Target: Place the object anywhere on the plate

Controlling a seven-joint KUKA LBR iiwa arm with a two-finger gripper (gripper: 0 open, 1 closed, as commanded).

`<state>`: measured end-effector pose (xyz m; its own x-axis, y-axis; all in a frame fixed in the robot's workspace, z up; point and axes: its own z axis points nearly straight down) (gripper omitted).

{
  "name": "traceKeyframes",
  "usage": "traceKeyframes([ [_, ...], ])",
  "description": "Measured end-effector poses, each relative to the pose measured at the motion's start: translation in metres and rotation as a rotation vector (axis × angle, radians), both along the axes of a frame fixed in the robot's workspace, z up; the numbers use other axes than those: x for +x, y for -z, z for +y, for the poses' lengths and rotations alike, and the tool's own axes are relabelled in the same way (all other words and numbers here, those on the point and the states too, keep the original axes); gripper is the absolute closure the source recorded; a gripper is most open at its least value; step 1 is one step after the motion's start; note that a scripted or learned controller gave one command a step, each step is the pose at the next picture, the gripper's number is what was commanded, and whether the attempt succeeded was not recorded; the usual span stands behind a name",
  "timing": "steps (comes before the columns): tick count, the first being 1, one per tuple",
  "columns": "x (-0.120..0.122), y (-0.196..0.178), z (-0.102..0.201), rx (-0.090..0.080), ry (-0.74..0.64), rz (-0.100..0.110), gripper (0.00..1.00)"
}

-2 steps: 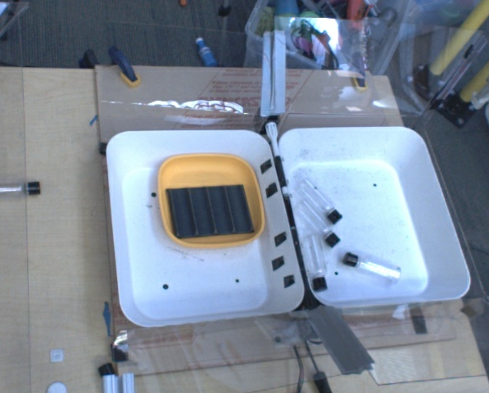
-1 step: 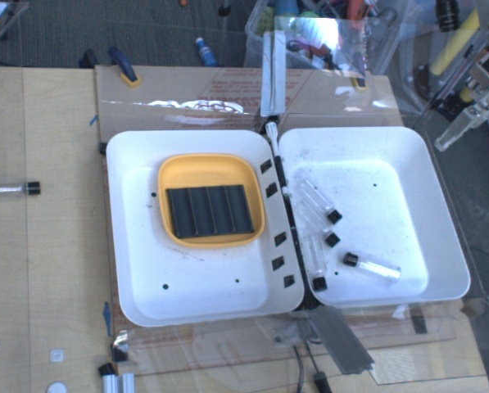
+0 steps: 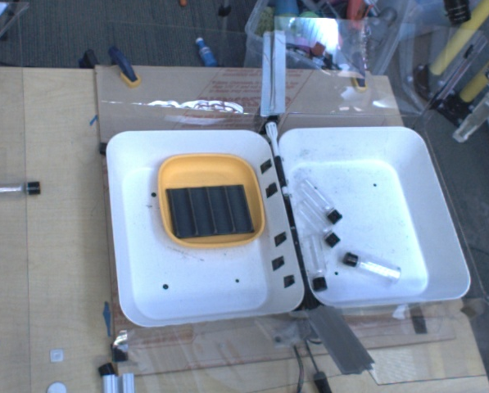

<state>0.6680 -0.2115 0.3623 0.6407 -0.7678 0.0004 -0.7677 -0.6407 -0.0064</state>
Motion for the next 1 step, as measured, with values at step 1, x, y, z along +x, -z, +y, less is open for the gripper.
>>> traceKeyframes([
  [1,0.0002,-0.0193,0.0046,-0.001,-0.233,0.0,0.0],
])
